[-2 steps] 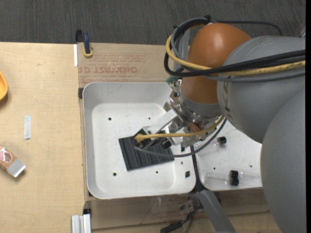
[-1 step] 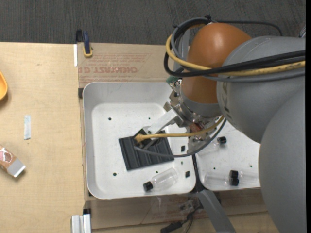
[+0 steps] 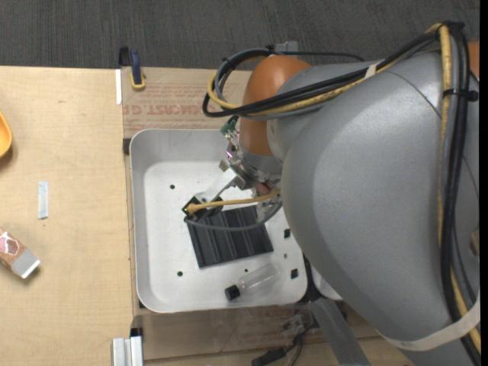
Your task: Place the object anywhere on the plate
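Observation:
A black ridged rectangular plate (image 3: 229,239) lies flat in the middle of the white bin (image 3: 152,227). A small clear bottle with a black cap (image 3: 252,283) lies on its side on the bin floor, just in front of the plate's near edge and apart from it. My gripper (image 3: 248,175) hangs over the bin just beyond the plate's far edge, largely hidden under the orange wrist band and the grey arm. I see nothing held in it.
The arm's big grey body covers the bin's right side. On the wooden bench to the left lie a small grey strip (image 3: 43,200), a brown and white packet (image 3: 17,254) and an orange thing (image 3: 4,136) at the edge. A blue clamp (image 3: 136,67) stands behind the bin.

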{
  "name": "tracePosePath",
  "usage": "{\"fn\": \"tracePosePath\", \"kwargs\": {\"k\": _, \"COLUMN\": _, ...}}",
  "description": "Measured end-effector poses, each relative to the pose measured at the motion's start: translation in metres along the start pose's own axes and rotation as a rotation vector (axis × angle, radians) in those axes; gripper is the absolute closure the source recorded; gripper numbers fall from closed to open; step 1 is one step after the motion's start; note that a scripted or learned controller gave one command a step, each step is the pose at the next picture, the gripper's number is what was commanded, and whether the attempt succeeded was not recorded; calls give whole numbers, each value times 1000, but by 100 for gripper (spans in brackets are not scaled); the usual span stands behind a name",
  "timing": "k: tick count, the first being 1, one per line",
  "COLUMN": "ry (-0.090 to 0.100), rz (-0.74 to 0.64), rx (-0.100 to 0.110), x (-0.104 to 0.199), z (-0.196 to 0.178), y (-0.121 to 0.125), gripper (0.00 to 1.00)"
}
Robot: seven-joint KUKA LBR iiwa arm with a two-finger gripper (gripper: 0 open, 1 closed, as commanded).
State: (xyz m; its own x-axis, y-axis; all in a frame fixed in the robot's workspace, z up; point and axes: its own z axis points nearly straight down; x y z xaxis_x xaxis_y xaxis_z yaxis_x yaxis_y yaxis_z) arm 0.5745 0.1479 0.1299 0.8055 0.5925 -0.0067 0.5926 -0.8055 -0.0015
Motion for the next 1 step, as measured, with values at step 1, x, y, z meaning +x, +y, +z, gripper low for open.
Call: {"fn": "tracePosePath", "kwargs": {"k": 1, "ry": -6, "rz": -2, "rx": 1, "x": -2, "z": -7, "y": 1, "gripper": 100}}
